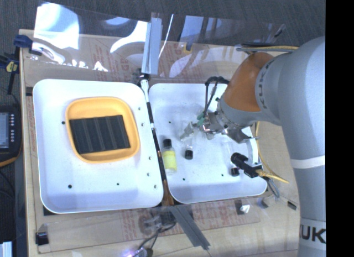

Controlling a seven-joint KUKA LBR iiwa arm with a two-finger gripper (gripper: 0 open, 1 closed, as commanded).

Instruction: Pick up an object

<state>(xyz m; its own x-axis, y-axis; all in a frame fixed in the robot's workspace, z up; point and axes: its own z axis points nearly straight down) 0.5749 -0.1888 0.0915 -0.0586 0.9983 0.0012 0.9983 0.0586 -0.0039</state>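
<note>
Right shallow white bin (210, 187) | gripper (192, 129) opening: cannot tell | small yellow black-capped bottle (169, 160): likely light, rigid, slippery; grasp mid-body

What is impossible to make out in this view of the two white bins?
Camera view:
1. Shallow white right bin: its right side is hidden under the grey arm.
2. Tiny black object in that bin: too small to identify.
3. Gripper: blurred; whether it holds anything is unclear.

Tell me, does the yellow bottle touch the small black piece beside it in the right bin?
Apart. The camera view shows bare white floor of the right bin between the yellow bottle and the small black piece.
</note>
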